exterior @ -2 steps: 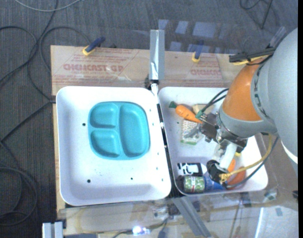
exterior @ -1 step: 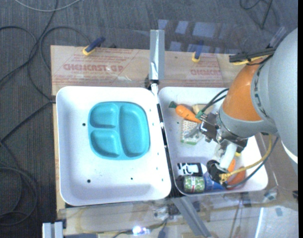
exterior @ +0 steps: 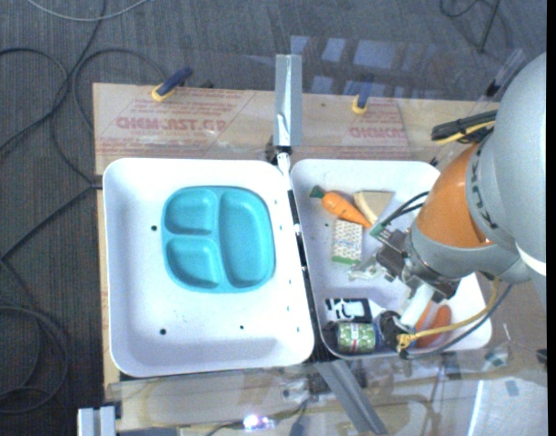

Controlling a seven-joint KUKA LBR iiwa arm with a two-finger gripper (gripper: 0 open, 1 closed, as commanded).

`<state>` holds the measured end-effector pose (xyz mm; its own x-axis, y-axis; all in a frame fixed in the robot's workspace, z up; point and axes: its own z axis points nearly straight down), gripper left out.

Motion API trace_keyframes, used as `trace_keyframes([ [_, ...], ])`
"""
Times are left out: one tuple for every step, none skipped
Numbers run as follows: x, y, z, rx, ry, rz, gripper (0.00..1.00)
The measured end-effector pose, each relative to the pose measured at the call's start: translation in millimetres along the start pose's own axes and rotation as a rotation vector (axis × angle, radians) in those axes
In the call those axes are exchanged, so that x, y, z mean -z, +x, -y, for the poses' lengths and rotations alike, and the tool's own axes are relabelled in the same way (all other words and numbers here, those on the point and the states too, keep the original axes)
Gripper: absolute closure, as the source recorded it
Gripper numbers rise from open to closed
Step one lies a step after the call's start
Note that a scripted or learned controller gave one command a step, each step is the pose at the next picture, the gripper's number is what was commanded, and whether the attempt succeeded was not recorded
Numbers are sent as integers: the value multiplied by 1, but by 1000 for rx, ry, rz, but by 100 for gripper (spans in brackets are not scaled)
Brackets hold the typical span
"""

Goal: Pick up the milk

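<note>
The end effector [exterior: 381, 260] hangs low over the middle of the right bin [exterior: 369, 167], at the tip of the arm [exterior: 455, 212] that comes in from the right. Seen from above, its own body hides its tip, so I cannot tell whether it is spread or pressed together, and nothing can be seen pinched in it. Just to its left, touching or nearly so, lies a pale patterned box [exterior: 347, 239]. Farther off are a carrot [exterior: 344, 206] and a tan wedge [exterior: 375, 202]. Nearer, along the bin's near wall, a small black-and-white carton [exterior: 348, 310] lies just beside a green can [exterior: 355, 336], with a red piece [exterior: 433, 320] to the right under the arm. I take the black-and-white carton for the milk, though its print is too small to read. It rests on the bin floor, near the end effector but apart from it. The left bin [exterior: 114, 243] holds a turquoise divided plate [exterior: 219, 238], and both bins sit on the tabletop [exterior: 169, 125]. By this reading the task is at an early stage: no grasp is made, and reaching, closing and lifting are all left.
</note>
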<state>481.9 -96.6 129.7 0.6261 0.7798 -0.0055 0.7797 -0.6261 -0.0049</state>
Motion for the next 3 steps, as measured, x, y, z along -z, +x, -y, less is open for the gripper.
trace_keyframes([
  [69,9,-58,-81,-3,0,0],
  [53,29,-17,-121,-1,1,0],
  [-18,-33,-91,-116,-4,-1,0],
])
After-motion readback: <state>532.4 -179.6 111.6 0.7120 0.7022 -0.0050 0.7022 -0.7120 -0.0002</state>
